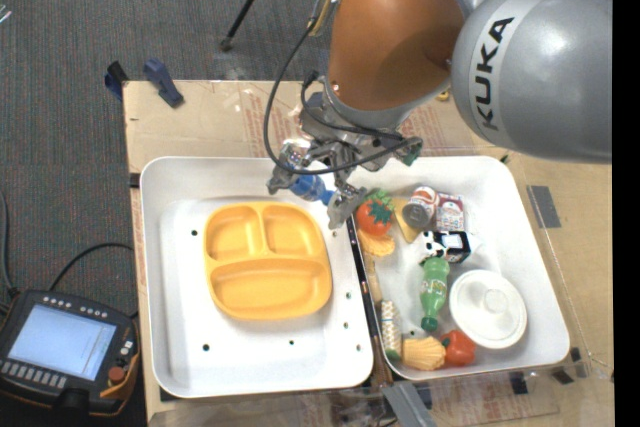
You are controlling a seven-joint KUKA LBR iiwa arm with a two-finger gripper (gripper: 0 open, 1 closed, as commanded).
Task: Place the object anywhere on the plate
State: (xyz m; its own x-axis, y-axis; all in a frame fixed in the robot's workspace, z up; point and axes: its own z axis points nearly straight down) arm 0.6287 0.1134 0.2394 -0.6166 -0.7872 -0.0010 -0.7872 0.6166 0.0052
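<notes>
a small blue object (311, 187) is seen just above the plate's upper right corner, near the middle of the frame, right at the gripper (312, 193). the blue object sits among the gripper's dark fingers, but it cannot be told whether it is actually pinched between them, nor whether they are spread or pressed together, since the wrist hides much of them. the gripper hangs over the upper right part of the left bin (160, 215), close to the wall shared by the 2 bins.

the yellow plate (268, 260), with 3 compartments, lies flat in the left bin, below and slightly left of the gripper. the blue object is seen beside the plate's rim, not over any of its compartments.

above the gripper, the orange band (390, 35) and the grey arm (540, 65) reach in from the upper right of the frame.

in the right bin (520, 215) several things lie well apart from the plate: a red tomato-like toy (376, 215) just right of the gripper, a small can (419, 206), a green bottle (433, 287), a white round lid-like dish (487, 308), and a red pepper (459, 347) near the lower edge. a handheld pendant with a screen (60, 345) is seen at the lower left of the frame.
</notes>
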